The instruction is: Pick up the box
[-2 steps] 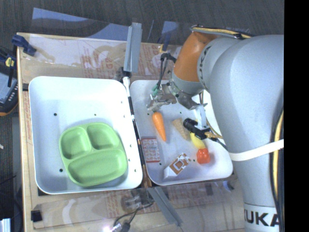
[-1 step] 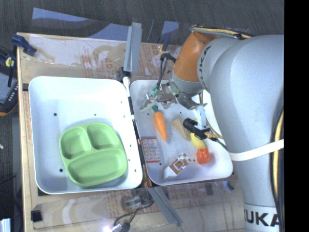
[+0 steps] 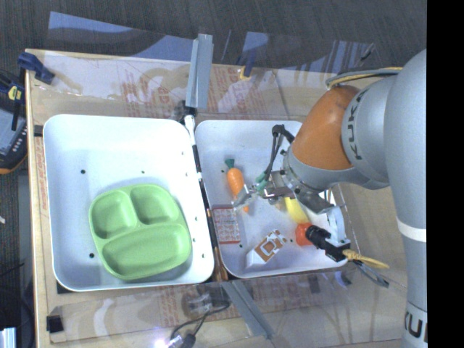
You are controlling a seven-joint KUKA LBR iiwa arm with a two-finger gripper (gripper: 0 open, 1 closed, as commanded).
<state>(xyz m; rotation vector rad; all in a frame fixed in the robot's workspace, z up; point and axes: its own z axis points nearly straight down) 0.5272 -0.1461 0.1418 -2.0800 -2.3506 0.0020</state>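
A small brown-and-white box (image 3: 268,247) lies tilted near the front wall of the right bin (image 3: 217,140). My gripper (image 3: 250,194) hangs over the middle of that bin, right beside an orange carrot (image 3: 235,181) and up-left of the box. It is clearly apart from the box, which lies free on the bin floor. The grey arm with its orange band (image 3: 326,136) reaches in from the right and hides part of the bin's right side.
A flat red-printed packet (image 3: 226,227) lies by the right bin's left wall. A yellow item (image 3: 294,209) and a red-orange item (image 3: 305,234) sit under the wrist, right of the box. The left bin (image 3: 65,143) holds a green divided plate (image 3: 140,230).
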